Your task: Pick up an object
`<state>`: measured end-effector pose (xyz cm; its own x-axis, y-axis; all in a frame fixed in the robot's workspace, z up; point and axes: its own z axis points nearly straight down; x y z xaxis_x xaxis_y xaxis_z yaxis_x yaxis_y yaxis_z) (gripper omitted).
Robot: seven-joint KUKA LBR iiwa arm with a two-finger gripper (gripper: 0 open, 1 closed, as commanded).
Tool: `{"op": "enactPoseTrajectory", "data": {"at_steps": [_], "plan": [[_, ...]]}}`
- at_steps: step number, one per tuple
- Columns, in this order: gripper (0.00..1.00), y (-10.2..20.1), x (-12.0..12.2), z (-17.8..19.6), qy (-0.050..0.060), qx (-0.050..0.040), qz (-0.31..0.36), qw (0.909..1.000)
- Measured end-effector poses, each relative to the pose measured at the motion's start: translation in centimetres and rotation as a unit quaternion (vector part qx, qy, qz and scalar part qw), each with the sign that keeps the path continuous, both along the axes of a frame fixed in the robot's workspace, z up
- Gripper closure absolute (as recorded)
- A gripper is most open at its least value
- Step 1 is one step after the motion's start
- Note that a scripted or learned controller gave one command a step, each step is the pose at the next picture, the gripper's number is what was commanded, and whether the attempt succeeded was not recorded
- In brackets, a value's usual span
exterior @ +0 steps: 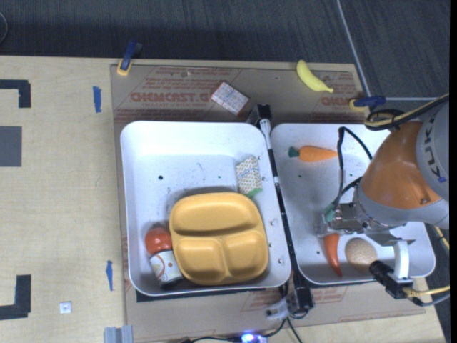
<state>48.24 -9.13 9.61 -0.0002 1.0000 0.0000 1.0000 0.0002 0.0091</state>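
The gripper [343, 224] hung low in the right bin [308, 199], its fingertips hidden under the wrist, so its opening could not be told. The orange chili [332, 252] lay just below it toward the near rim, long axis running away from the pincer, probably untouched, a beige ball [360, 251] beside it.

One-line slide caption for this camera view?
Grey-and-orange arm over right white bin, beside orange pepper-shaped toy and tan egg.

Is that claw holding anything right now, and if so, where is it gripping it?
It cannot be told. The claw is low in the right bin, just above an orange chili-like piece, but the arm hides any hold.
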Motion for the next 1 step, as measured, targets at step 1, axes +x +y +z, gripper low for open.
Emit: {"op": "enactPoseTrajectory", "data": {"at_steps": [1], "plan": [[1.0, 8.58, 1.44, 8.89, 0.003, 0.0006, 0.001, 1.0]]}}
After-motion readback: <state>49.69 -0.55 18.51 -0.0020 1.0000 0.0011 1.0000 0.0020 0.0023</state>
